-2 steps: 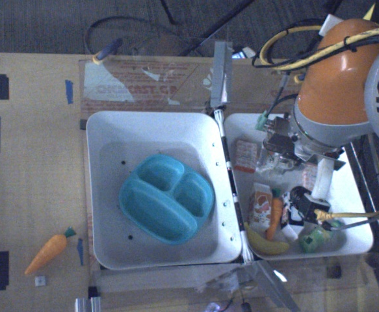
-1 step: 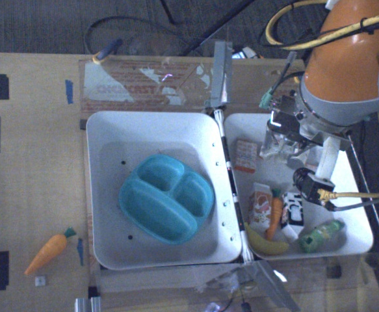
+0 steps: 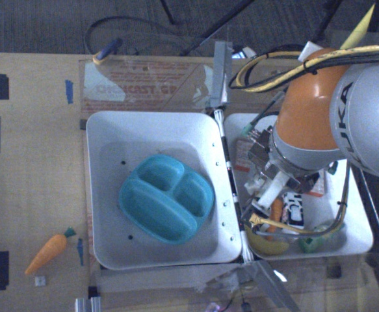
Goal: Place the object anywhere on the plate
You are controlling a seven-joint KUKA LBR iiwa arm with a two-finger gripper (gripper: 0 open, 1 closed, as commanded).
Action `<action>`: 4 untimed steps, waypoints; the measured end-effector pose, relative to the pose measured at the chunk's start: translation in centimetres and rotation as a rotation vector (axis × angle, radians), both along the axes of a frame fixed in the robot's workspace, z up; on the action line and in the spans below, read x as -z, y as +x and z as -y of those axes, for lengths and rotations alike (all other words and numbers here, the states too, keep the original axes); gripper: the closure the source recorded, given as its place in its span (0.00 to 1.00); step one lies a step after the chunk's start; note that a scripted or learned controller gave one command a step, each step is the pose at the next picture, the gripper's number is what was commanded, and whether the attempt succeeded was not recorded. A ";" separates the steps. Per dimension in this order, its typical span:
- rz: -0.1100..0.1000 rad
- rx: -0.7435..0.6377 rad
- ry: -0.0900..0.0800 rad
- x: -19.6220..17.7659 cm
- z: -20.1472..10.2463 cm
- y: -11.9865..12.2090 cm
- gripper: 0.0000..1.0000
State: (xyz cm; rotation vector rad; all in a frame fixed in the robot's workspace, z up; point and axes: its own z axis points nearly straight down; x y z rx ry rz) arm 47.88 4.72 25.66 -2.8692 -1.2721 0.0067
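Observation:
A teal divided plate (image 3: 166, 198) lies in the left white bin (image 3: 104, 142), with nothing on it. My gripper (image 3: 265, 203) reaches down into the right bin (image 3: 358, 236), low over a pile of small items near its front left. Right beside it are a small orange piece (image 3: 277, 210), a black and white packet (image 3: 294, 208) and a yellow banana (image 3: 270, 243). The grey and orange arm (image 3: 313, 119) hides much of that bin.
A toy carrot (image 3: 46, 253) lies on the bench outside the bins at the front left. A green item (image 3: 309, 243) rests at the front of the right bin. The bins' shared wall (image 3: 231, 187) separates gripper and plate. Cables loop behind the arm.

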 end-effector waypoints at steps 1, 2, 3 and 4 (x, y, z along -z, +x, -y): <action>-0.001 0.000 0.000 -0.9 0.0 0.0 1.00; -0.003 -0.001 0.000 -1.8 0.0 0.1 1.00; 0.003 -0.045 -0.002 -17.8 1.6 0.1 1.00; 0.004 0.011 -0.002 -5.1 -3.7 0.0 1.00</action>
